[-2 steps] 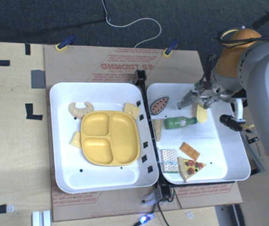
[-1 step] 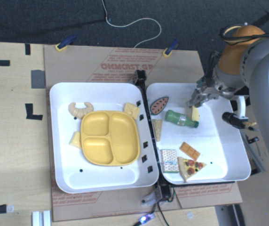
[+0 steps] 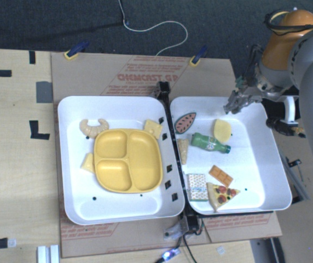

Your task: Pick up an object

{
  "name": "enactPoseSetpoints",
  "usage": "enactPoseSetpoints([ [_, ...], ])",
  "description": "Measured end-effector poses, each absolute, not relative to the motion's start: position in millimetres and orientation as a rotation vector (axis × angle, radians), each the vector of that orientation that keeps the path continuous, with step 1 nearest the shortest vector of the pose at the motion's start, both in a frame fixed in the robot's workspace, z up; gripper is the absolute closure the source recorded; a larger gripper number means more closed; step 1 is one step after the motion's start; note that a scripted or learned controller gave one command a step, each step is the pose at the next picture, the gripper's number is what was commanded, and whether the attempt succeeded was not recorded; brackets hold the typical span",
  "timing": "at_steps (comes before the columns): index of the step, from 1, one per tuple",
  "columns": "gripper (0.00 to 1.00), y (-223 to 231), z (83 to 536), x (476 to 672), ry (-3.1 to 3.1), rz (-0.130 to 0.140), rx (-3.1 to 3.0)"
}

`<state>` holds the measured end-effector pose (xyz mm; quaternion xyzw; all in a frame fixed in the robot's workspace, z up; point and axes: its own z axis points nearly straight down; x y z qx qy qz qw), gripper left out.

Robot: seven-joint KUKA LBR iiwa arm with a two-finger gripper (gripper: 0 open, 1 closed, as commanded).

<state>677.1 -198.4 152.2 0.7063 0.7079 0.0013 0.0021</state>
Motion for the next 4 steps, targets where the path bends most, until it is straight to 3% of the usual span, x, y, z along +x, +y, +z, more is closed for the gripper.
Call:
enactPoseSetpoints([
  [1, 1.0, -206, 204, 673.8, 2.22, 0.003, 2.217],
  [2, 1.0, -206, 226, 674.6, 2.222, 0.002, 2.218],
  [4, 1.0, -105, 214, 632.7, 2.23, -0.002, 2.218],
])
